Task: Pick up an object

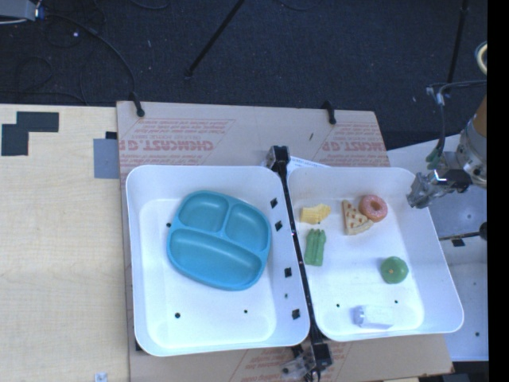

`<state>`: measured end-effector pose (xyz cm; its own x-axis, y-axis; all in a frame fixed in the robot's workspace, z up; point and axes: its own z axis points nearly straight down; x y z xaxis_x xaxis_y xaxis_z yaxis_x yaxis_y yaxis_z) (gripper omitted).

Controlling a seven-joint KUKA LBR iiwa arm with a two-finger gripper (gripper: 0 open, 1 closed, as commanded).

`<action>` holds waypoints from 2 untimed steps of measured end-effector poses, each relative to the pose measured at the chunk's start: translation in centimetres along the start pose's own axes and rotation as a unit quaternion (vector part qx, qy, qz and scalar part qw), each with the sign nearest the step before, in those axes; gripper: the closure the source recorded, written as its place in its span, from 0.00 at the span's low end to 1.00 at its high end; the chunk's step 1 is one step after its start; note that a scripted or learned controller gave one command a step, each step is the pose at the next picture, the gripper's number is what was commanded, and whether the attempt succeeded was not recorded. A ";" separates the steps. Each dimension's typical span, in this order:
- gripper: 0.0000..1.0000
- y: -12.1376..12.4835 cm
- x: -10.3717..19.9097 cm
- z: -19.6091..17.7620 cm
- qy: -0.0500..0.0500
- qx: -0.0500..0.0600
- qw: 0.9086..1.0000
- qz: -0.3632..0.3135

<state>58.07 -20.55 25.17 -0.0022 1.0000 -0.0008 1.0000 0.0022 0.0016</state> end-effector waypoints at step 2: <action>1.00 0.0 5.2 -3.7 0.002 0.003 1.000 -0.001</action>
<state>58.10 -15.40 28.88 -0.0046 1.0000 0.0023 1.0000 0.0046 -0.0045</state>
